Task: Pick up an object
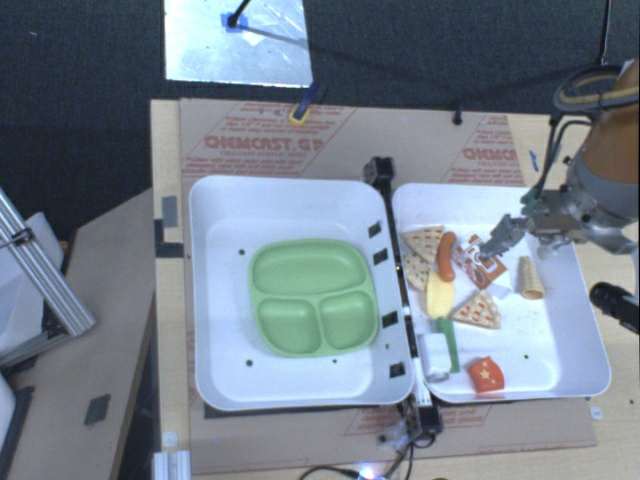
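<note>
**Camera view: pincer lowered over the crowded right bin**

Camera view, from above at a slant, takes in a pale wooden worktop (120, 258) carrying two shallow white plastic bins side by side. The left white bin (220, 218) holds one thing, a pale green moulded tray with three compartments (310, 298), lying flat near its middle, probably as a place to sort things into.

The right white bin (575, 358) holds all the loose pieces, so a pick has to happen there. The grey arm with its orange band (605, 153) reaches in from the right, and its pincer (492, 246) hangs low over a small red-and-white packet (478, 265). Whether it touches the packet, and how wide it stands, I cannot tell.

Pieces crowd the bin's left half: a tan waffle-patterned wedge (423, 241), a red sausage (446, 253), a yellow block (440, 295), a second tan wedge with red spots (477, 312), a green stick (450, 346), a white box (434, 353) and a red strawberry-like piece (486, 374). A beige cone (529, 277) lies apart, to the right of the pincer. Crowding so tight makes a clean grasp doubtful.
</note>
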Controlling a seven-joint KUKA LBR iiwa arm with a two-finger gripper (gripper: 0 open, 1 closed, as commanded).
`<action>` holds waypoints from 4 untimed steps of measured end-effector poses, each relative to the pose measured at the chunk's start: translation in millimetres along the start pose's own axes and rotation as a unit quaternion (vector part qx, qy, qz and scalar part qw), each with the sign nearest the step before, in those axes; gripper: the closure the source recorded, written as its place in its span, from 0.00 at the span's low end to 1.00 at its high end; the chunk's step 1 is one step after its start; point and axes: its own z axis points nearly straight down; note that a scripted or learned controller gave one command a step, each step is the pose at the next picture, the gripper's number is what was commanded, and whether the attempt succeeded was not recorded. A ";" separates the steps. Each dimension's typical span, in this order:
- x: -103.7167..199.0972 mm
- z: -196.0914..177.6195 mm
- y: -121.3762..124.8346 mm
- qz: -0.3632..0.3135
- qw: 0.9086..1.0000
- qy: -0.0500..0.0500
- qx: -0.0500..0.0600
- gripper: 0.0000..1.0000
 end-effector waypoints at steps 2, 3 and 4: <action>9.9 51.0 4.2 0.000 1.000 0.000 -0.003 0.00; 10.1 96.6 -3.2 0.000 1.000 0.000 -0.003 0.00; 13.2 156.7 3.4 0.000 1.000 0.000 -0.002 0.00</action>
